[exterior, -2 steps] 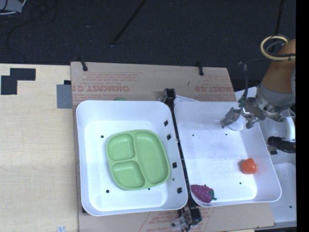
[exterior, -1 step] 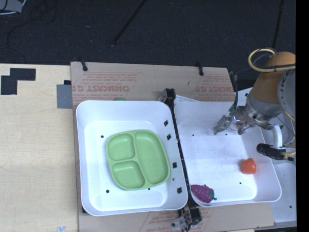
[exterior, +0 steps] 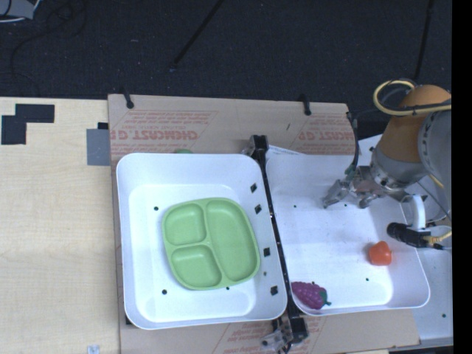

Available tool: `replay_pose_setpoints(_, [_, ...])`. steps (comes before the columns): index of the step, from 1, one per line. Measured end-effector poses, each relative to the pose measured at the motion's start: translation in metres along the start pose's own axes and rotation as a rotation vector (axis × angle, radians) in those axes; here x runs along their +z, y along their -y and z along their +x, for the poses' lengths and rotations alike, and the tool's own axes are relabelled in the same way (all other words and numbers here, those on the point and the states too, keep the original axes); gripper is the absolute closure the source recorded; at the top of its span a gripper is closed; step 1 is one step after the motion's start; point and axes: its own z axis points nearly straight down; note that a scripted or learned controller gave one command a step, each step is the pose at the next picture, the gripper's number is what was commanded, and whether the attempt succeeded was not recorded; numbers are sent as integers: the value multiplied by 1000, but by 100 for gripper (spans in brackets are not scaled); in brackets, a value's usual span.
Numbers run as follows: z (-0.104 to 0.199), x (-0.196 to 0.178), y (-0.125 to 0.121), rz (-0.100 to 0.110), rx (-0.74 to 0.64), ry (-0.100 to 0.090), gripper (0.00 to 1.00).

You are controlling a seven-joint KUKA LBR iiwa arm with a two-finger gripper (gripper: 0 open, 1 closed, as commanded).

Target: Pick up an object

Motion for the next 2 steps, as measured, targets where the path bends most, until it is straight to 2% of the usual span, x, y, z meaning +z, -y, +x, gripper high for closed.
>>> replay_pose_setpoints(1, [0, -12, 0, -1, -2, 1, 100])
replay_pose_setpoints(2, [5, -73, 2, -8, 3, 2, 100])
